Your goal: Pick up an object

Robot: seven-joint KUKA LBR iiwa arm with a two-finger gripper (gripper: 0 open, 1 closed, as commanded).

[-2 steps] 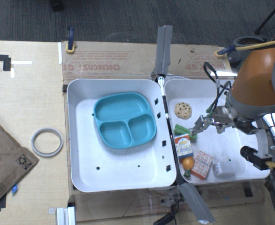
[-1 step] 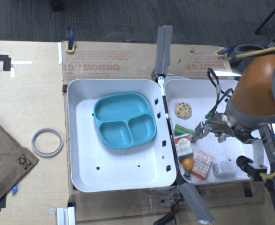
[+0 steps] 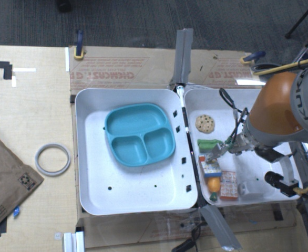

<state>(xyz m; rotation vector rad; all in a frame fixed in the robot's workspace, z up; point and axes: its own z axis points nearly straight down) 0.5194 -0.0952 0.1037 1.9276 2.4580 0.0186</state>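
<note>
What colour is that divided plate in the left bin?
Light blue, all over; the divided plate shows plainly in the camera view.

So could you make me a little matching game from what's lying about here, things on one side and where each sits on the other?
Things:
1. blue divided plate
2. cookie
3. tape ring
4. orange fruit

Places:
A. on the bench, left of both bins
B. far part of the right bin
C. in the left bin
D. near edge of the right bin

Pairs: 1-C, 2-B, 3-A, 4-D
</note>
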